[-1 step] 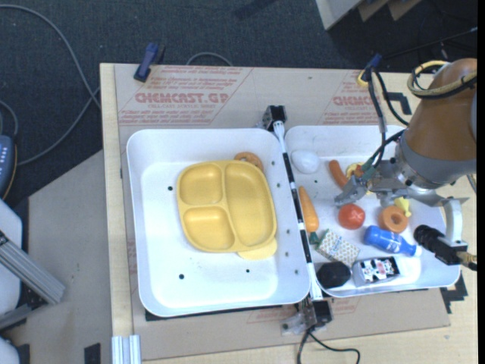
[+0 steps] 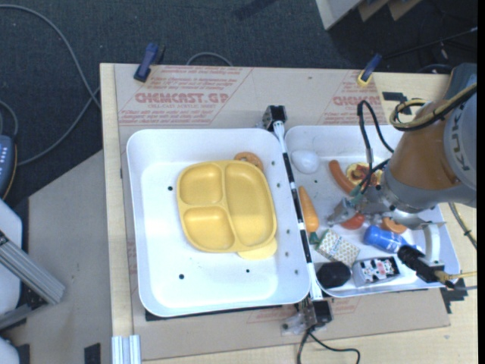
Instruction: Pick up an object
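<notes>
White plastic bins number two: the left bin [image 2: 144, 226] carries one yellow divided plastic tray [image 2: 226, 205] near its middle, with one orange-brown ring [image 2: 248, 158] at the tray's far edge. The right bin [image 2: 303, 136] carries one orange carrot [image 2: 308, 209] along its left edge, one white ball [image 2: 305, 160], one blue bottle [image 2: 383, 239] and one black oval [image 2: 333, 274] at its near edge. The gripper [image 2: 353, 212] hangs over this bin's middle among small red and orange pieces, and how it stands I cannot tell.

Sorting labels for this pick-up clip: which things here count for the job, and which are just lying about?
For the job: gripper, down in the right bin; carrot, blue bottle, white ball, black lump.

Lying about: yellow divided tray, left bin, blue clamp, cables.
</notes>
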Action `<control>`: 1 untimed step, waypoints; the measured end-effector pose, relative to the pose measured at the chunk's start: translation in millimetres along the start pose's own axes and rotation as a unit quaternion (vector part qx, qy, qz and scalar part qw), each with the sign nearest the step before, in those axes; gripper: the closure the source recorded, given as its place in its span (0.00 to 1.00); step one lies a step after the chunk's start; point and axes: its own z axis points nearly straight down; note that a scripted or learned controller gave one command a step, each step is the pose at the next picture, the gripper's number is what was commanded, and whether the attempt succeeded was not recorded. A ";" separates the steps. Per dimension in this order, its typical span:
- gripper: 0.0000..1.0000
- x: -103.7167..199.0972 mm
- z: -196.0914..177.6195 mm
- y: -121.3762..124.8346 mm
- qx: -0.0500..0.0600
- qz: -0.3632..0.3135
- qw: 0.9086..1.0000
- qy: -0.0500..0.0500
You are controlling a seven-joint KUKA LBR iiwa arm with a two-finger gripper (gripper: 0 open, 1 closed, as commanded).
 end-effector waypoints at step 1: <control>1.00 0.4 -9.7 0.3 0.000 0.000 1.000 0.000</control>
